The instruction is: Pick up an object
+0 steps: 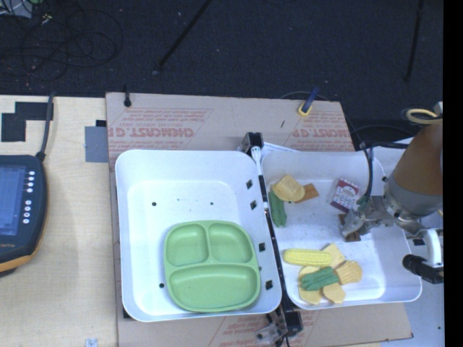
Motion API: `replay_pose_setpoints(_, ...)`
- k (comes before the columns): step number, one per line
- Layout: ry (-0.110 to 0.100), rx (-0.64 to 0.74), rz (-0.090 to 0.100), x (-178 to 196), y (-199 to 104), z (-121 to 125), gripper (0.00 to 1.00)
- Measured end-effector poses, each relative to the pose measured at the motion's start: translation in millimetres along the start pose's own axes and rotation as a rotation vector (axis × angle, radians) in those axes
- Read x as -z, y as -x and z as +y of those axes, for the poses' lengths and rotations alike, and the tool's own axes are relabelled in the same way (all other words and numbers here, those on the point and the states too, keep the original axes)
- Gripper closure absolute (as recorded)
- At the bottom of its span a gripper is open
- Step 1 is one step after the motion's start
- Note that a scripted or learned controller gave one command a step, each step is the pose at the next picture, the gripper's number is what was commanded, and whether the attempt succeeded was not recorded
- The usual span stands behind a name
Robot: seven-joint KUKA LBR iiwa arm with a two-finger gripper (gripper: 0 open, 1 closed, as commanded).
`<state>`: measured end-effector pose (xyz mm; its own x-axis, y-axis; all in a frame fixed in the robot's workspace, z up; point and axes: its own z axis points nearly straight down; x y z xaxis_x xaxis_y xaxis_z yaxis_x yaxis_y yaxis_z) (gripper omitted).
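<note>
Corn cob point(307, 256) lies flat, long axis left-right, right bin point(394, 288).

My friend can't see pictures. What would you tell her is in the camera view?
A robot arm's gripper reaches from the right into the right bin, which holds toy food: a corn cob, yellow pieces and a small red packet. The left bin holds a green divided plate.
</note>
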<state>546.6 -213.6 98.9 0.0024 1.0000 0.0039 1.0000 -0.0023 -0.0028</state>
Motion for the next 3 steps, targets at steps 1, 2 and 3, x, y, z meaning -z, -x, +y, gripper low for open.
replay_pose_setpoints(1, 0.005, 0.010, -0.003, -12, -74, 96, 1.00)
replay_pose_setpoints(2, 0.002, 0.008, -0.001, 93, -160, 23, 1.00)
replay_pose_setpoints(3, -0.002, 0.005, -0.002, 114, -202, 2, 1.00)
